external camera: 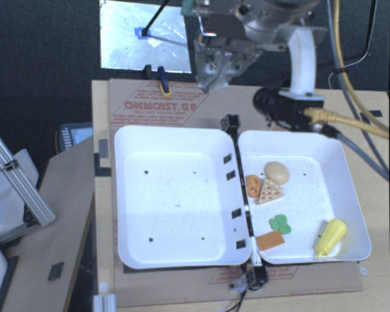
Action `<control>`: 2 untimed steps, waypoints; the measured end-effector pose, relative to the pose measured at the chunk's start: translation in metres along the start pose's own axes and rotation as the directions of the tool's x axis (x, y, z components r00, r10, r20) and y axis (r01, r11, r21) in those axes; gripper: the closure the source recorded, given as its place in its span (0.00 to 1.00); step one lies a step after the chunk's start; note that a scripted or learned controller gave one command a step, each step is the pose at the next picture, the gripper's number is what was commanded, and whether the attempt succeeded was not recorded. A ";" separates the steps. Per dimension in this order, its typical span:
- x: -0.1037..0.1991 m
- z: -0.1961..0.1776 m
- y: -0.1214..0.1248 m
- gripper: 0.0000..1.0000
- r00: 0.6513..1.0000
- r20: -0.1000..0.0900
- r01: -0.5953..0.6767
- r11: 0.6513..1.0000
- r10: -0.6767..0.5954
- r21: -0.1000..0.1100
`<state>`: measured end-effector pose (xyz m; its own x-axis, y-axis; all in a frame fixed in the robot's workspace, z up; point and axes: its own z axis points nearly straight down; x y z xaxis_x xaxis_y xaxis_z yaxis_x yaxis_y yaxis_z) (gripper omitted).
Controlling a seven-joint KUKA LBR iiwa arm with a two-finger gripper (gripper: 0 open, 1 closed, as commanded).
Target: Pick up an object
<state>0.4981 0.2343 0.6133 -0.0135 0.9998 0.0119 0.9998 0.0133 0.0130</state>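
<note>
Your gripper (pixel 210 76) is hanging above the bins' far edge; you cannot tell its state. The toy foods are lying well below in the right bin (pixel 350 183): egg (pixel 276 172), pizza slice (pixel 270 192), yellow bottle (pixel 330 237).

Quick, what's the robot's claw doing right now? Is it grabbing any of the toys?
Gripper: up above the far edge of the bins, nothing between its fingers; open or shut cannot be told.

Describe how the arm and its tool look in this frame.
The arm is grey metal, seen near the top edge. Its tool is a boxy, silvery-grey assembly with dark recesses, somewhat blurred. Yellow and grey cables run along the right beside a white upright part.
</note>
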 end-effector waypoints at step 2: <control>0.000 -0.023 0.000 1.00 1.000 -0.003 0.003 1.000 -0.003 -0.004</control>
